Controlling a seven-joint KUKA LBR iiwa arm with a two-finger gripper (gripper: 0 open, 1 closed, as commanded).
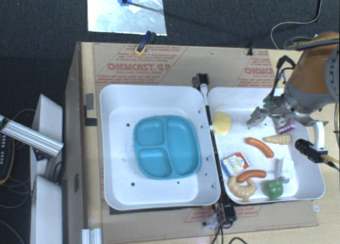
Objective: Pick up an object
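Two shallow white bins were seen side by side on the bench. The left bin (pixel 114 147) held a blue divided plate (pixel 166 146) with three compartments, set near its middle. The right bin (pixel 239 97) held the loose objects. A pale yellow piece (pixel 222 123) lay just beside the dividing edge, in the upper left part of that bin. An orange sausage (pixel 260 146) lay tilted near the middle, and a pale corn-like piece (pixel 277 140) lay just to its right. A small printed packet (pixel 235 163) was seen below the sausage, and a second sausage (pixel 251 175) rested against a tan ring-shaped piece (pixel 241 188) at the front edge. A green item (pixel 273 188) sat beside these, near a small white object (pixel 281 167). The arm was seen reaching in from the right, with its orange band above the wrist. The gripper (pixel 258 116) was positioned low over the upper part of the right bin, between the yellow piece and a small purple item (pixel 285 127). Its fingers appeared slightly spread, and nothing was seen between them; none of the objects was touched or lifted. A black part of the arm's fittings (pixel 309 150) was seen over the right rim.
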